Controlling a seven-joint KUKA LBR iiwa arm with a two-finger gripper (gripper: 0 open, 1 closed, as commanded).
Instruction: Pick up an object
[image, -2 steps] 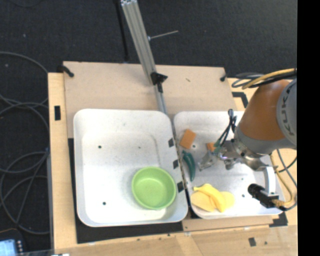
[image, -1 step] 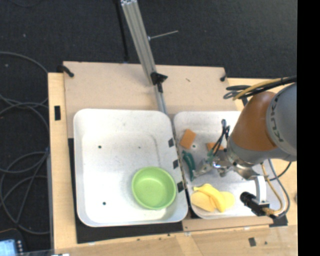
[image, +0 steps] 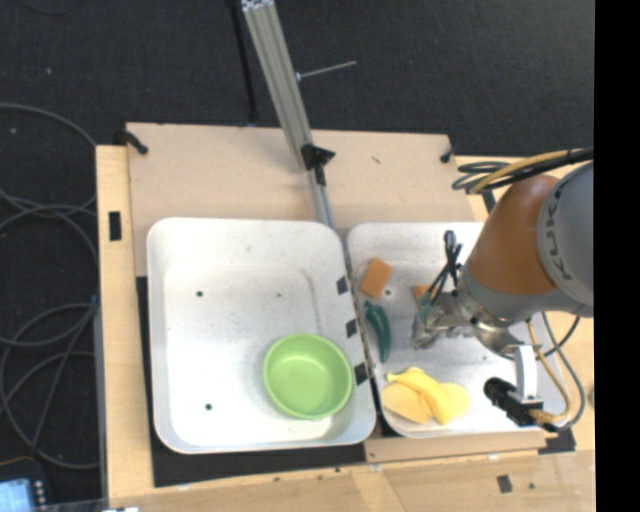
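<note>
Your arm (image: 520, 240) is in from the right, over the right bin (image: 400, 240). Gripper (image: 432, 330) sits low near the bin's middle; you can't tell its state from this angle. Pickable stuff in that bin: orange block (image: 376, 277) up left, green tool (image: 379, 328) along the left wall, yellow object (image: 428, 396) at the front edge, just below the gripper. Small orange piece (image: 424, 293) beside the wrist. Left bin (image: 200, 270) holds a green bowl (image: 307, 375), front right corner.

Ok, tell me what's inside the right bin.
In the right bin: an orange block, a green tool, yellow pieces, plus the gripper. The arm covers the bin's right part.
</note>
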